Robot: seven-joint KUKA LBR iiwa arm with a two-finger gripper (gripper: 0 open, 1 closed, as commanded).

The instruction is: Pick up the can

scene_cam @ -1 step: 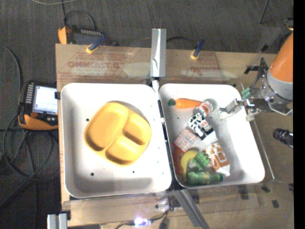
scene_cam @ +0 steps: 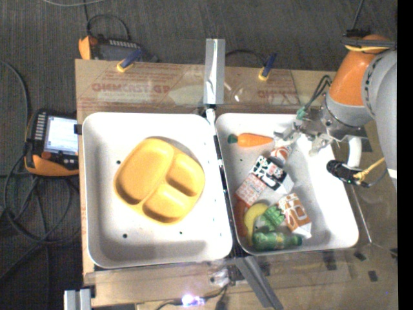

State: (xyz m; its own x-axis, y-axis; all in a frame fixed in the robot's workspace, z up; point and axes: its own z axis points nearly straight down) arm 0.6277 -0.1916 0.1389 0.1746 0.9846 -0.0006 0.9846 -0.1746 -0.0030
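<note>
Can [scene_cam: 268, 171], as far as one can tell the black-and-white patterned cylinder, is lying on its side in the middle of the right bin [scene_cam: 345, 219], slightly toward that bin's far half. It is resting against a red-and-white carton [scene_cam: 251, 190] that is sitting just on its near-left side in the same bin. An orange carrot [scene_cam: 254, 139] is lying at the bin's far-left corner, apart from the can. Toward the bin's near wall, a yellow banana [scene_cam: 253, 216], a small green piece [scene_cam: 272, 217], a longer green vegetable [scene_cam: 276, 240] and an orange-and-white packet [scene_cam: 295, 213] are crowding together.

The gripper [scene_cam: 301, 138] is hovering over the bin's far half, just beyond and to the right of the can and not touching it. Its fingers [scene_cam: 317, 146] are standing spread, with nothing between them. The grey arm [scene_cam: 353, 89] with its orange band is reaching in over the bin's far-right corner.

Left of this bin, across the shared wall, the left bin [scene_cam: 97, 192] is carrying a yellow divided tray [scene_cam: 160, 179]. Both bins are sitting on the tabletop [scene_cam: 148, 89].
</note>
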